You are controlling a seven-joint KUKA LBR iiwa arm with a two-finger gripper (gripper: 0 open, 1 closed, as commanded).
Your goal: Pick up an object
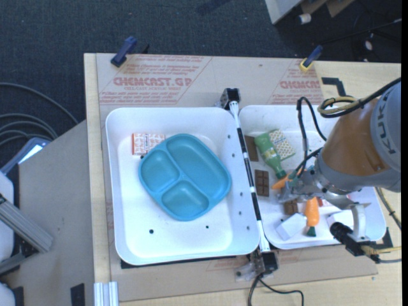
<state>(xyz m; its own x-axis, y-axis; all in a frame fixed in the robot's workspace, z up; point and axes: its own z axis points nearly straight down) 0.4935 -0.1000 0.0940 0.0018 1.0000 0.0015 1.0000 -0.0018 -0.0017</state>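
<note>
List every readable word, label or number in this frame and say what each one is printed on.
"CHEMCAST GP": red print on the board behind the left bin; the smaller lines beneath are too blurred to read.
"CHEMC...": the same red print near the board's right end, partly cut off.
"KU...": letters on the arm, cut by the frame edge.
Small carton beside the blue tray: print too small to read.

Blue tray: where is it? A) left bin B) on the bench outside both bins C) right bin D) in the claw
A: the blue tray lies flat on the floor of the left bin, partly covering a small red-and-white packet at its upper left corner.
</note>
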